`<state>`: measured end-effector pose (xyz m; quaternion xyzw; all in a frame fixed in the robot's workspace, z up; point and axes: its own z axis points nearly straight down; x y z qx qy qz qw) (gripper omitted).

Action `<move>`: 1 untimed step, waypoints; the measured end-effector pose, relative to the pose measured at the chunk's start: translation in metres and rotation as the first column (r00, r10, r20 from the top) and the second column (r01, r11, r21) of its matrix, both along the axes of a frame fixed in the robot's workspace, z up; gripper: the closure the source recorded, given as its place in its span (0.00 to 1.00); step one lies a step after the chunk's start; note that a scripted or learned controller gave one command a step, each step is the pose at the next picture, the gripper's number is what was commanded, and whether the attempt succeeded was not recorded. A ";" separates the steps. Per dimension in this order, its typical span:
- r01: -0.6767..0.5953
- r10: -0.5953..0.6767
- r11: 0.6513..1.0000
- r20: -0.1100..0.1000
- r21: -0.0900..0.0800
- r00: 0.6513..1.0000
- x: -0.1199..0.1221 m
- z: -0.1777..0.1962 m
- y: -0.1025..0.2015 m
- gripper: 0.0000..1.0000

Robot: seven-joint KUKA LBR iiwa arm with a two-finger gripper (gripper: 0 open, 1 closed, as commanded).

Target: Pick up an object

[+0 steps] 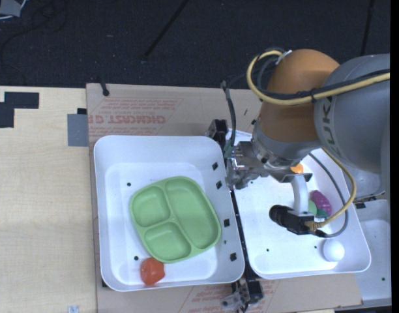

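Gripper (240, 168) hangs at the right bin's (271, 266) left wall; open or closed, cannot tell. To its right, apart: magenta-and-green piece (321, 203), possibly soft; smooth white ball (332, 250) near the corner. Left bin (115, 155): glossy green divided plate (175, 219), round red-orange lump (152, 270) just beside it.

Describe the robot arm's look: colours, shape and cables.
The arm is a thick, rounded grey link. It ends in a bulbous orange band above the wrist. A yellow cable loops around the orange part and trails back across the grey link. Below it, the gripper is a cluster of dark and silvery metal hardware.
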<state>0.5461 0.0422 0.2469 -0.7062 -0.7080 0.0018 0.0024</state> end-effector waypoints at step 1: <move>-0.001 0.001 1.000 0.001 0.000 1.000 -0.006 0.000 0.044 1.00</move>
